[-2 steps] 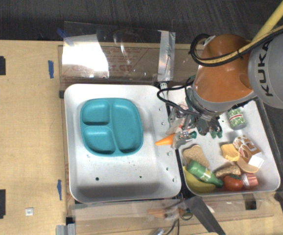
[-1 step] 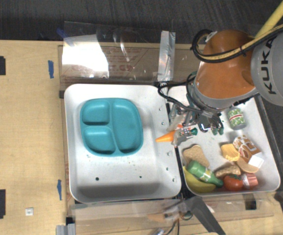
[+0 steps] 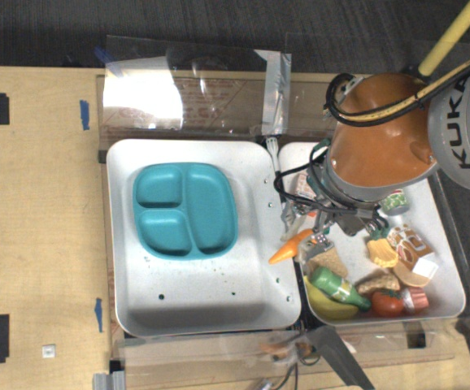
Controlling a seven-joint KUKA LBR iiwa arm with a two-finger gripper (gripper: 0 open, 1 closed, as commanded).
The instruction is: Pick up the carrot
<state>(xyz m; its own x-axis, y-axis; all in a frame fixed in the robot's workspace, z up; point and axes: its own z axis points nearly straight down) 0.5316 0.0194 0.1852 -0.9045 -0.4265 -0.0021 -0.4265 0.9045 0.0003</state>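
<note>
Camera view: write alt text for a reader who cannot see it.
A grey and orange robot arm reaches down over the right bin, its gripper at an orange carrot lying across the divide between the two white bins. The right bin also holds a pile of toy food; the left bin holds a teal divided plate.

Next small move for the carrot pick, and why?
Probably lift straight up a little. The gripper sits right over the carrot's top end, at the right bin's left edge. A small lift would show whether it comes along.
</note>
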